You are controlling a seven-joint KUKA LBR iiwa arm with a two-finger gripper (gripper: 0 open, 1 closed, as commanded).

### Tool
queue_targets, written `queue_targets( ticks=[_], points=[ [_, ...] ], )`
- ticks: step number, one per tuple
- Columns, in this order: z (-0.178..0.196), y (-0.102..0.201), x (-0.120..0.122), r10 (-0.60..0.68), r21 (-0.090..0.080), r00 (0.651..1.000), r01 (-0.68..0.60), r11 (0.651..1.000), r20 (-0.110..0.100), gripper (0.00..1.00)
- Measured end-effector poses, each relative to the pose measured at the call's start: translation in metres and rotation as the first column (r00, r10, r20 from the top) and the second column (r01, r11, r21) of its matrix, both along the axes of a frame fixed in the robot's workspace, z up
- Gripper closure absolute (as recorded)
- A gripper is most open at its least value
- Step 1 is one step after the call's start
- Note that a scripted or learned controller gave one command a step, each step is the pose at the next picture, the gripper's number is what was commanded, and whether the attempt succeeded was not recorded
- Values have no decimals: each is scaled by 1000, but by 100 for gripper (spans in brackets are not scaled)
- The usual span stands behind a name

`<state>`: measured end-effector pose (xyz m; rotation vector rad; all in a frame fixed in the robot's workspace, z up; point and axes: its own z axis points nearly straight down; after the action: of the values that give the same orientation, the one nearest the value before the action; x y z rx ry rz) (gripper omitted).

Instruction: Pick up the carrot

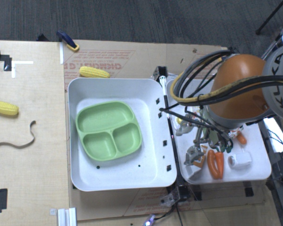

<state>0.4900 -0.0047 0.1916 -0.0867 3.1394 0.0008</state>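
**Going for the carrot in the right bin: a few tips before dropping in**

Spotted the carrot [216,165] in the right bin [260,174], down near the front wall, lying roughly lengthwise toward the camera. Looks like two orange lobes side by side, or maybe two pieces, hard to say. Squeezed between a grey metallic bit of clutter [194,157] on one side and a small white thing [239,161] on the other, so not much elbow room.

Reads to me as the approach step, with nothing grabbed yet. So:

- Turn the wrist so the squeeze goes across the narrow width, not along the length
- Centre over the middle of the carrot, not the tapered tip, or expect it to squirt out
- Come straight down, no sideways drag, to avoid shoving the grey clutter or the white thing into the way
- Go low enough to get round the body, since it sits flat on the bin floor

As for pose: reaching in from the right, orange band [238,86] hunched over the right bin, pointed down. Gripper [213,140] tucked under that band and a tangle of cables [198,86], hovering just behind the carrot. Can't tell whether it's spread wide or pinched closed, too buried. No carrot visible in its grip either
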Motion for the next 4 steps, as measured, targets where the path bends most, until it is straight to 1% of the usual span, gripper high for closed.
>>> queue_targets(
  ticks=[1,2,3,4],
  points=[
    [14,-71,-4,227,-1,974,-227,974,2,0],
    [-93,-99,11,92,-1,996,-92,996,2,0],
    [-98,-106,108,355,-3,935,-355,935,7,0],
    [-99,-89,48,379,-1,925,-379,925,3,0]
  ],
)
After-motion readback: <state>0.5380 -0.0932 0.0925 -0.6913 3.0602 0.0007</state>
